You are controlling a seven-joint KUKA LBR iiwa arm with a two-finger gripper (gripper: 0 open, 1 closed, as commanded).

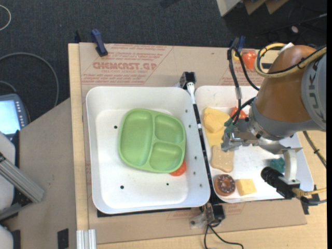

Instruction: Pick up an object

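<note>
You are at the approach step: nothing is lifted yet. The gripper (230,140) hangs low in the right bin (218,90), near its left wall, over the gap between a pale yellow toy wedge (213,121) and a toy bread slice (223,161). From this angle the wrist covers the tip, so you cannot tell whether the gripper is open or closed, and nothing can be seen held in it.

The likeliest targets are those two pieces, both lying flat on the bin floor just beside the gripper. Nearer the front edge sit a chocolate-iced toy doughnut (225,183) and a small yellow block (246,187). The left bin (94,139) holds a green divided plate (153,140).

Your next move calls for settling on one piece, centring over it and dropping straight down. The wedge and the slice lie close together, so a descent between them may catch neither.

For writing, the brown sheet (83,82) covering the bench reads "CHEMCAST" in reddish print, followed by what looks like "G P"; the smaller lines are illegible. The letters on the arm are cut off.
</note>
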